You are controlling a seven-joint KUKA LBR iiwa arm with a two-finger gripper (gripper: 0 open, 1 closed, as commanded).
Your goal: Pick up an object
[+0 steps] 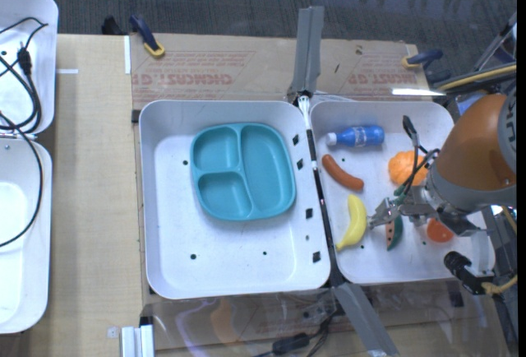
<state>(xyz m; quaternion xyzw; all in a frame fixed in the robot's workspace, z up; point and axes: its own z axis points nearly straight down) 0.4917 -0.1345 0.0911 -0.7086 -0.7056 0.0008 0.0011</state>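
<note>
My arm (481,154) reaches in from the right over the right bin (362,269), with its orange band above the wrist covering much of that bin's right part. My tool (386,220) sits low in the bin, just right of the banana (355,221) and near the bin's middle. Its metal fingers are small and partly blurred against the white floor, so I cannot tell whether they stand apart or together, and I see nothing clearly clamped between them.

The banana lies upright in the view, slightly curved, close to the divider between the two bins. Just beside my tool, on its right, lies a dark green item (395,234), thin and slanted; I cannot make out what it is. A red round piece (439,232) rests further right, under my wrist. An orange fruit (405,167) sits above my tool, partly hidden by my arm. A red sausage (343,172) lies diagonally above the banana, and a blue bottle (357,136) lies on its side near the bin's far wall, its white cap pointing left.

The left bin (164,257) holds a teal divided plate (243,171) with three compartments, set flat near its centre. Both bins rest on the tabletop (90,183).
</note>
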